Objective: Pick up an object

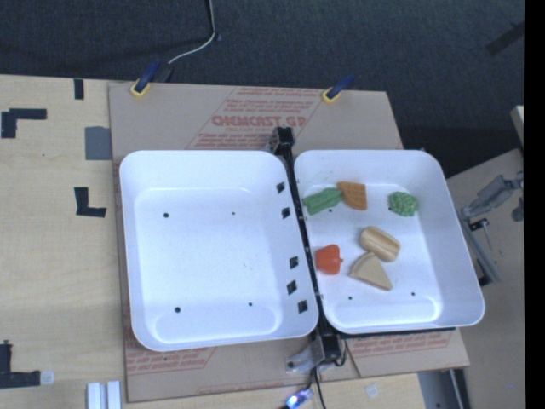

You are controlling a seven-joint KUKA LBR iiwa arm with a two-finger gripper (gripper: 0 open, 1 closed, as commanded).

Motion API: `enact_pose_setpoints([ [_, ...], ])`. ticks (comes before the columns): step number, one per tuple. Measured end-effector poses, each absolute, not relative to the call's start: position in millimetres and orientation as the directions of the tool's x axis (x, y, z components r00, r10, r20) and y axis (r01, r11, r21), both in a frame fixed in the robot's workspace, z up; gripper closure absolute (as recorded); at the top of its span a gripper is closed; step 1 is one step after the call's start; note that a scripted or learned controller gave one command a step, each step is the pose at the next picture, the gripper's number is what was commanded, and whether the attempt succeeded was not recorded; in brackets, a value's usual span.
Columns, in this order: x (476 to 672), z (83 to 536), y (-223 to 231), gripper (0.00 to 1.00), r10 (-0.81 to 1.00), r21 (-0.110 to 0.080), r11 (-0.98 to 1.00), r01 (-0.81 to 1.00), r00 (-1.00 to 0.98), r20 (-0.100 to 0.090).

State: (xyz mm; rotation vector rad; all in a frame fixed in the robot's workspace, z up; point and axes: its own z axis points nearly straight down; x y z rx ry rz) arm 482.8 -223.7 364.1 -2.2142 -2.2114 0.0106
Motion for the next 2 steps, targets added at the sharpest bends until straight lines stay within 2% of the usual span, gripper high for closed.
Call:
enact_pose_setpoints([
  [1,484.4,534,-197,0.0,1.0,0.018,0.005,1.0,-0.005,-0.007],
  [2,483.2,429,-225,0.0,1.0,-0.009,-0.002,1.0,0.002,0.002],
])
